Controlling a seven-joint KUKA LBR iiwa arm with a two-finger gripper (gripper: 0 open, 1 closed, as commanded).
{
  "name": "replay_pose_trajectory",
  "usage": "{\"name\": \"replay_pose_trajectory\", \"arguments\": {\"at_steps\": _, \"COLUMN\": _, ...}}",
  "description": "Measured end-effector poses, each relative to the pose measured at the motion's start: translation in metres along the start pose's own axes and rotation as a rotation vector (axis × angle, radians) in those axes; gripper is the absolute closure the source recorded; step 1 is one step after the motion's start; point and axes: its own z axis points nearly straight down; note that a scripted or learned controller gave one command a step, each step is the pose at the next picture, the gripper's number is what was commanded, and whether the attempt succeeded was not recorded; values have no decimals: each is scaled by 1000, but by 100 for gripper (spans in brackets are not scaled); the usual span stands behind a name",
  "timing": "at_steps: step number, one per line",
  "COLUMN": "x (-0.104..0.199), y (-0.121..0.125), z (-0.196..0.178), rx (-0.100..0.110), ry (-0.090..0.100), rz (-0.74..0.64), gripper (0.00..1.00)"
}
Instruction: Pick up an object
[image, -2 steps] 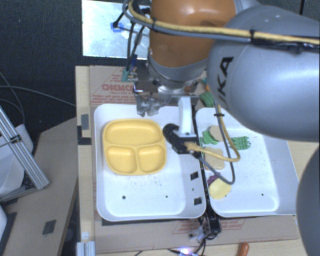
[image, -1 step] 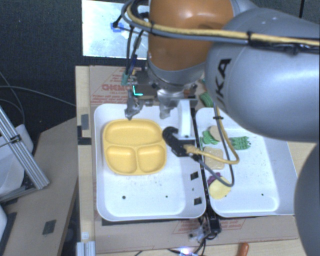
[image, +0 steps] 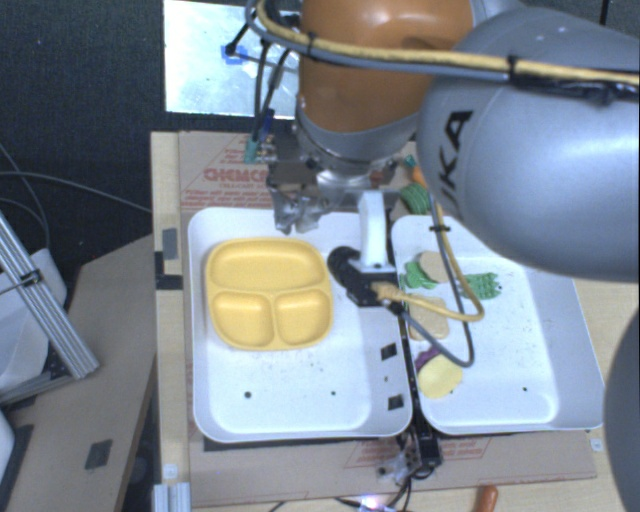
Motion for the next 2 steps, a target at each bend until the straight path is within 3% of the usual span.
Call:
{"name": "replay_pose_trajectory", "arguments": {"at_steps": 1, "x": -7, "y": 96, "z": 124, "rx": 3, "ry": -3, "rz": 13, "gripper": 100}}
{"name": "replay_pose_trajectory", "arguments": {"at_steps": 2, "x": -62, "y": 122, "z": 119, "rx": 1, "ry": -3, "rz": 16, "gripper": 100}}
